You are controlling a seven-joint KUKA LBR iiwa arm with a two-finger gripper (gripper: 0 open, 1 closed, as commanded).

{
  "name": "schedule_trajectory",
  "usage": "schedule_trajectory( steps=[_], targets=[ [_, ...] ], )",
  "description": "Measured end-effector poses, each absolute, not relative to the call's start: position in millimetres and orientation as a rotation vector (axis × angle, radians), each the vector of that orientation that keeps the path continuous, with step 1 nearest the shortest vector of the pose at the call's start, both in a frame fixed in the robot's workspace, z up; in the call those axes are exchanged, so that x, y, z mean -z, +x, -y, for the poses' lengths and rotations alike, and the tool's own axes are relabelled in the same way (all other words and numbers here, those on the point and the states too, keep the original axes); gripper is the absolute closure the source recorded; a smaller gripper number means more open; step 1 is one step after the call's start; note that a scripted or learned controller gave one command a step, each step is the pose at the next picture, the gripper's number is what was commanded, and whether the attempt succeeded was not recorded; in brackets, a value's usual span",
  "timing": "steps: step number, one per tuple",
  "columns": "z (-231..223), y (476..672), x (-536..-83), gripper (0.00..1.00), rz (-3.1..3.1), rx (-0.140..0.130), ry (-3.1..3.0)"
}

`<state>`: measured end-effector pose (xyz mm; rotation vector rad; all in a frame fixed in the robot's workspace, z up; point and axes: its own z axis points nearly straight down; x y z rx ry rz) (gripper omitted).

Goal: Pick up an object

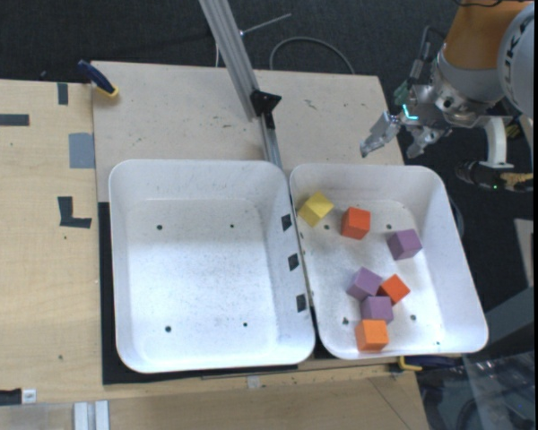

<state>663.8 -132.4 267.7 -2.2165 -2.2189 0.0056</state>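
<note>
Pale wood covers the desk (36, 240) before us, with grey and dark tape marks along its left part and a blue-and-yellow clamp (99, 79) near its far edge. Moving right we meet the left bin (134, 186), shallow and white, and behind it a slanted metal rail (229, 38) running down to the seam where the two bins meet. Next comes the right bin (448, 240), which carries all the blocks: a yellow cube (316, 209) at its far left corner, an orange cube (356, 223) just beside that, and a purple cube (403, 243) further right. Nearer the front wall we see a cluster, with a purple block (366, 282) touching an orange block (394, 288), another purple one (377, 308) just below them, and an orange one (372, 334) touching that from the front. At the far right the gripper (403, 141) hangs beyond the right bin's back rim, well apart from every block; its fingers (377, 139) look spread and hold nothing. Above it we see the arm's grey wrist and orange band (484, 34).
</note>
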Motion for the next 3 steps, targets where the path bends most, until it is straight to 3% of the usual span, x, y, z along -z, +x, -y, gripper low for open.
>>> schedule_trajectory(
  steps=[1, 3],
  targets=[
    [133, 664.4, -271, 0.0, 2.224, -0.004, -2.219],
    [130, 656.1, -141, 0.0, 2.219, -0.009, -2.215]
  ],
)
